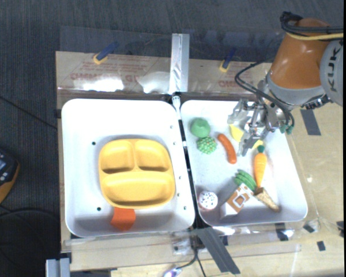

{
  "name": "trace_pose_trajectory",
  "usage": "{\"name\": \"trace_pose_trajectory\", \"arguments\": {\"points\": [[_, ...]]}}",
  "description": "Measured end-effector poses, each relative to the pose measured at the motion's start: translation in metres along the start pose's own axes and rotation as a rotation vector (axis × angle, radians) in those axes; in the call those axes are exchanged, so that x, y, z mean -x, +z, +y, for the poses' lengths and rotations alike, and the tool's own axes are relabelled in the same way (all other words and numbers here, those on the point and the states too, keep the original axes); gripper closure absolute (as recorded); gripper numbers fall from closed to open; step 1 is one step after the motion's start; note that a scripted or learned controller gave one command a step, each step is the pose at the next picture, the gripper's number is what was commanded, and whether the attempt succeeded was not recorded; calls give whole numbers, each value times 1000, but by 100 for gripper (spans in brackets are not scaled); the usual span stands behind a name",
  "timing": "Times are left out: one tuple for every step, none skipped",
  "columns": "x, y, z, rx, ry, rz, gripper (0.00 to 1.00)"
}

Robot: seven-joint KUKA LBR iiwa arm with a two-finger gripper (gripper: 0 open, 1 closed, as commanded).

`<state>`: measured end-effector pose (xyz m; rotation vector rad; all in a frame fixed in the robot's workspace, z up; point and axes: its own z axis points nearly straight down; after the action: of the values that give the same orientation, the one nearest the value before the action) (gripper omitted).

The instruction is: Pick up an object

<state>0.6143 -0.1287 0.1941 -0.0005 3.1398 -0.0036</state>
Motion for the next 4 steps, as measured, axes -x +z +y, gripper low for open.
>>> {"name": "trace_pose_trajectory", "arguments": {"points": [[-47,101,2,-1,-31,0,0],[-95,101,-25,-3,-54,-22,0],[-37,103,31,-3,-164,-16,0],[-74,102,36,0,-105,-18,0]]}}
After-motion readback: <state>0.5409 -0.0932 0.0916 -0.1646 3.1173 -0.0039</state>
